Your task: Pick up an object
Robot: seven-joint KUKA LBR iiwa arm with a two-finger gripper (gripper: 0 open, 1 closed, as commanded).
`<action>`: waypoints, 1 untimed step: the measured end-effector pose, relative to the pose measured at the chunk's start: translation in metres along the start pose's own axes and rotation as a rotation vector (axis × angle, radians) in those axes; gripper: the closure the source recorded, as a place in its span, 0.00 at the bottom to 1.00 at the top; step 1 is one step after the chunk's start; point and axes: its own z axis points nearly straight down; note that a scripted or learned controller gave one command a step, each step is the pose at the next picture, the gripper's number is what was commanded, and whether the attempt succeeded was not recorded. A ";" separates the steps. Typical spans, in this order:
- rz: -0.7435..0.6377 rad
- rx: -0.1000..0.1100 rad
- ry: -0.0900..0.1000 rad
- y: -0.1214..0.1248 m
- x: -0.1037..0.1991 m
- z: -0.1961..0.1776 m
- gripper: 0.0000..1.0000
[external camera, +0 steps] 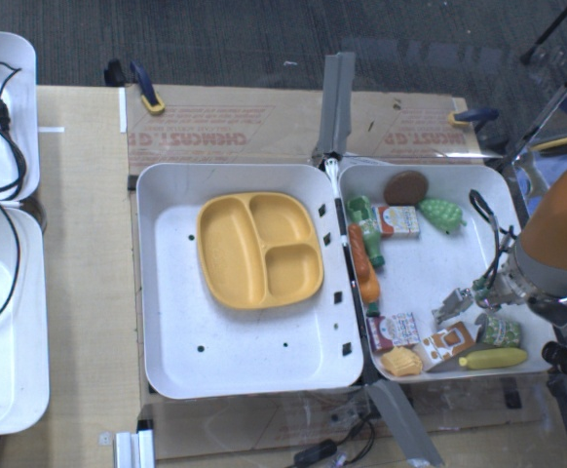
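My gripper (459,305) reaches in from the right and hangs low over the right bin (430,261), in its right half. Just below it lie a brown-and-white carton (449,341) and a yellow-green pickle-shaped toy (493,359). A green leafy toy (503,332) sits right beside the gripper under the wrist. A small red-and-white carton (396,330) and a yellow toy (400,362) lie to its lower left. I see nothing held in the gripper.
Along the right bin's left wall lie a green bottle (366,227) and an orange carrot (364,271). Further back are a white carton (397,220), a brown round toy (405,186) and a green toy (439,213). A yellow divided plate (260,250) rests in the left bin (167,339).
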 end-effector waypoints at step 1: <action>0.004 0.000 0.000 0.000 -0.001 -0.009 1.00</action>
